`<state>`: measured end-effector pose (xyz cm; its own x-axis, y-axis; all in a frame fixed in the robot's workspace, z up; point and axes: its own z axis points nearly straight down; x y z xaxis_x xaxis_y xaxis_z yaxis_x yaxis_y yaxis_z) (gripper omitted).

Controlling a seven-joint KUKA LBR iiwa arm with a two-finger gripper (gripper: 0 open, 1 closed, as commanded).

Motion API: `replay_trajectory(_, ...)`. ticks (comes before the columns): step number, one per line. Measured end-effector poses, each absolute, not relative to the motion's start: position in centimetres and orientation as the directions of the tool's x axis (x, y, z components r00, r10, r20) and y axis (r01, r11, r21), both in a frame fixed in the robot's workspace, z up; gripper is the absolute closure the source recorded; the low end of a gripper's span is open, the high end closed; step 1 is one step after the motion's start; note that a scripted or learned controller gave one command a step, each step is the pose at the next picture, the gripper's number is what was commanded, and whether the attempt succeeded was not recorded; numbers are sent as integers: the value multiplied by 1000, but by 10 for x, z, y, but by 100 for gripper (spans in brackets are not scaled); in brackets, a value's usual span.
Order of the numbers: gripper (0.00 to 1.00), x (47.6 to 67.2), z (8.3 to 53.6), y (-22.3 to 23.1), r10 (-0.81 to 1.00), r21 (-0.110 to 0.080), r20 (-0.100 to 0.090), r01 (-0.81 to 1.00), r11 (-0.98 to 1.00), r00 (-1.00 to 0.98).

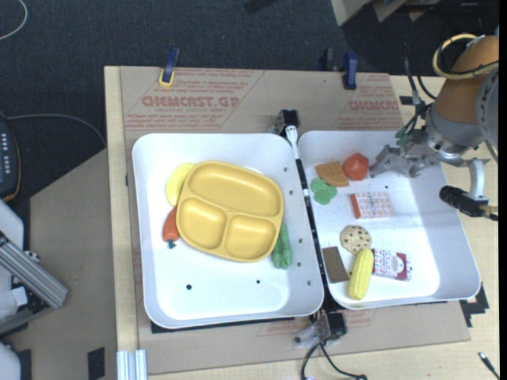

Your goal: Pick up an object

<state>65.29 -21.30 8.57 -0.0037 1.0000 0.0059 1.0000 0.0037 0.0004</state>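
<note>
My gripper (390, 160) hangs low over the back of the right bin (444, 236), just right of a red tomato (356, 165); nothing shows in its grasp. Beside the tomato lie an orange-brown slice (332, 173) and a green leafy piece (322, 189). Further forward are a red-and-white packet (371, 205), a cookie (355, 237), a corn cob (361, 272), a brown bar (335, 264) and another red-and-white packet (391, 264).
The left bin (158, 283) holds a yellow divided plate (230, 210), with a yellow piece (178, 182) and a red-orange piece (170, 228) at its left and a green piece (282, 248) at its right. A black part of the arm (463, 199) reaches over the right bin's right side.
</note>
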Motion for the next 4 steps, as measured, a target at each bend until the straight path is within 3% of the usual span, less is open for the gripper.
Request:
replay_trajectory(1,100,653,97,-215,1000,4,0,1000,4,-4)
replay_trajectory(3,100,659,206,-217,1000,10,-4,1000,1,-1)
replay_trajectory(4,100,660,227,-217,1000,6,-2,1000,1,-1)
